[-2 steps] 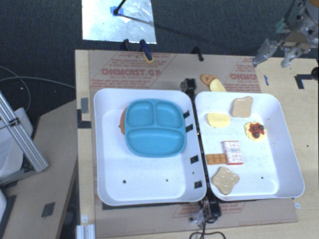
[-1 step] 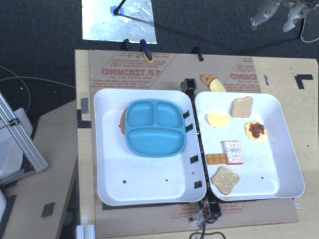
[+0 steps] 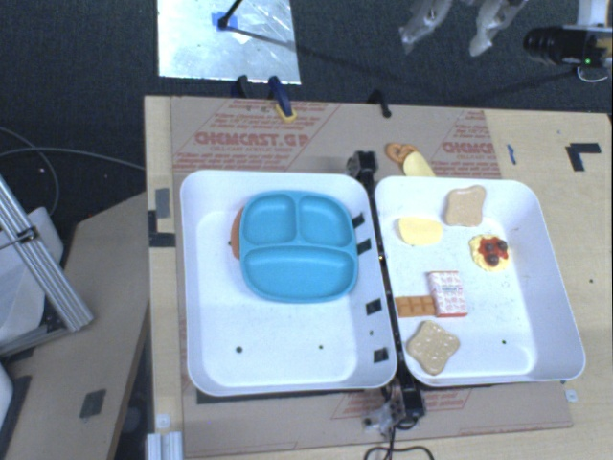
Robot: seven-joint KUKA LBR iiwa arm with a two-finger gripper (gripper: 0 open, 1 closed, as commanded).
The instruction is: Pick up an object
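While parked high over the dark floor: gripper (image 3: 458, 29), at 1 o'clock from the bench, well apart from both bins.
Jaws: spread, two pale fingers (image 3: 421, 19) pointing down, nothing between.
Left bin (image 3: 206, 353): white, shallow, touching the right bin along the middle seam.
Blue plate (image 3: 298, 246): three compartments, toward 12 o'clock in the left bin, covering most of an orange-brown item (image 3: 235, 235) that peeks out at its 9 o'clock edge; kind of item cannot be told.
Right bin (image 3: 551, 295): white, holding the small food pieces.
Toast slice (image 3: 465, 205): at 12 o'clock in the right bin.
Yellow disc (image 3: 420, 230): at 10 o'clock in the right bin, just beside the toast slice.
Tart with red topping (image 3: 490, 251): at 2 o'clock in the right bin.
Pink-and-white packet (image 3: 447, 293): near the bin's centre, touching a brown wafer (image 3: 415, 306) at its 9 o'clock.
Cracker (image 3: 433, 346): at 7 o'clock in the right bin.
Yellow piece (image 3: 418, 165): outside the bins on the cardboard, at 12 o'clock from the right bin's rim, beside a brown pretzel-like piece (image 3: 398, 151).
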